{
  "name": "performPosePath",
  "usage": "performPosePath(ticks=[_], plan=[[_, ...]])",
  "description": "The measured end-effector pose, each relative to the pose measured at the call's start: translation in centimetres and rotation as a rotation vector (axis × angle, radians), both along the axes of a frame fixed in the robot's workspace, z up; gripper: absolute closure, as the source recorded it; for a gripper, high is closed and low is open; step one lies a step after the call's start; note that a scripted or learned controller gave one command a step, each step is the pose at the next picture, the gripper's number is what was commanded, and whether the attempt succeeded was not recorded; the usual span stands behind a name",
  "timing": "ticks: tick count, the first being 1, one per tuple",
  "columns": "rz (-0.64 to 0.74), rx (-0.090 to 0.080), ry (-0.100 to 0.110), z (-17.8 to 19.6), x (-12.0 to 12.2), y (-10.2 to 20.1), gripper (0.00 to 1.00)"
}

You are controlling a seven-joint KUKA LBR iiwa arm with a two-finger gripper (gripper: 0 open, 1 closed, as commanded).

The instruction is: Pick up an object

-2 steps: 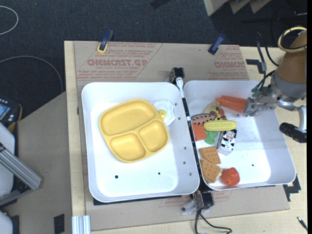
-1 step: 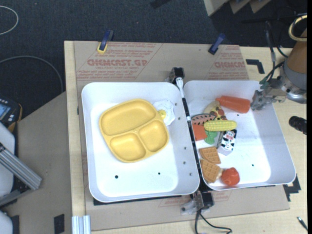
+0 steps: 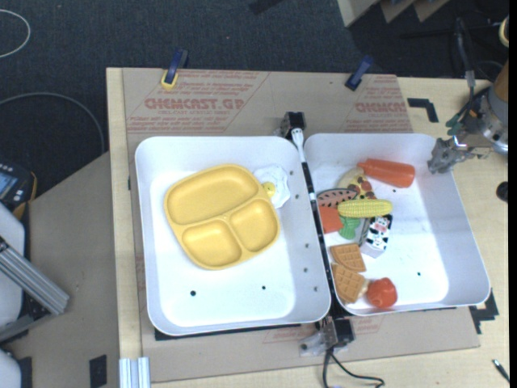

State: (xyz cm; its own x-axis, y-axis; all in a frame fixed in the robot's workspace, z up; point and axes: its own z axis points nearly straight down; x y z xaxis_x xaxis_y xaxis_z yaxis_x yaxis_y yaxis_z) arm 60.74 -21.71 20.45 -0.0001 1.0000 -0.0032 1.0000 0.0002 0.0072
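Observation:
The right bin holds a pile of toy food: an orange carrot, a corn cob, a watermelon slice, a black-and-white milk carton, two waffles and a red tomato. My gripper hangs at the bin's far right rim, right of the carrot and apart from it. Nothing shows between its fingers.
The left bin carries a yellow divided plate with a fried egg toy at its upper right edge. Clamps sit at the board's back edge. The right half of the right bin is bare white floor.

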Motion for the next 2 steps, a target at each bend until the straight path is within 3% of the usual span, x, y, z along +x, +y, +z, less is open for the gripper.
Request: performPosePath(ticks=[1, 2], plan=[[0.001, 0.0, 0.001, 2.3, 0.1, 0.0, 1.0], [0.006, 0.005, 0.007, 2.8, 0.4, 5.8, 1.0]])
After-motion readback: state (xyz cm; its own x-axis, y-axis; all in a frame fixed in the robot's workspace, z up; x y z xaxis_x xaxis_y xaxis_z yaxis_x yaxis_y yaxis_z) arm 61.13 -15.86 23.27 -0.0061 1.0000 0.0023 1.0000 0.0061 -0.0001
